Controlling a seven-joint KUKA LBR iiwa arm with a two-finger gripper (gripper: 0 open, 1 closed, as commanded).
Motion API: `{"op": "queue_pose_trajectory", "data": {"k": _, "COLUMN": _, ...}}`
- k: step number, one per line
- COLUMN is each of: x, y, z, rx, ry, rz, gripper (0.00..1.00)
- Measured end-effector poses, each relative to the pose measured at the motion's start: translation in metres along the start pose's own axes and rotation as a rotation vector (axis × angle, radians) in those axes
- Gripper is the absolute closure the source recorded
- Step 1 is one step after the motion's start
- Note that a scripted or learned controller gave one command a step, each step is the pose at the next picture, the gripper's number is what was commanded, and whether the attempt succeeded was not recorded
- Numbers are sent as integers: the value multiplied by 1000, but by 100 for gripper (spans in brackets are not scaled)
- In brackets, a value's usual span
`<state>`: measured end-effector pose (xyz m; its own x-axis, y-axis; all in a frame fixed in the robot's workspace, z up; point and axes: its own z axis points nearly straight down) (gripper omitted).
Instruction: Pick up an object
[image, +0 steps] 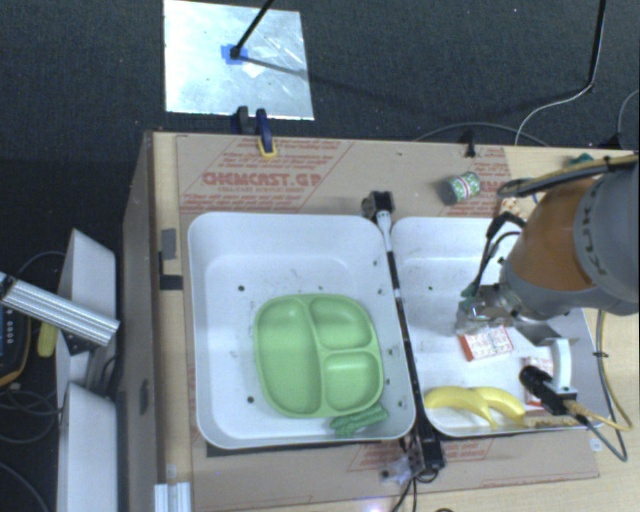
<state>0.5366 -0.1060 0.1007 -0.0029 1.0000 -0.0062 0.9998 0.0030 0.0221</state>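
The gripper (478, 312) sits low in the right shallow white bin (440, 250), at the upper left corner of a small flat red-and-white printed card or packet (487, 345) lying on the bin floor. The grey arm with its orange band (555, 245) hides most of the tool, so it is not possible to tell whether the gripper is spread or closed, nor whether it touches the packet.

A yellow banana (475, 402) lies near the bin's front edge, just below the packet. The left white bin (230, 240) holds a green divided plastic plate (318, 354).

Risks, as judged:
- The packet looks thin and flat, so the gripper may scrape the floor and close on nothing.
- An off-centre corner contact may push it sideways toward the banana.
- The packet may slip out on lifting.
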Motion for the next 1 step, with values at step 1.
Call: {"op": "queue_pose_trajectory", "data": {"k": 1, "x": 3, "y": 2, "z": -71, "rx": 18, "ry": 5, "rz": -1, "gripper": 100}}
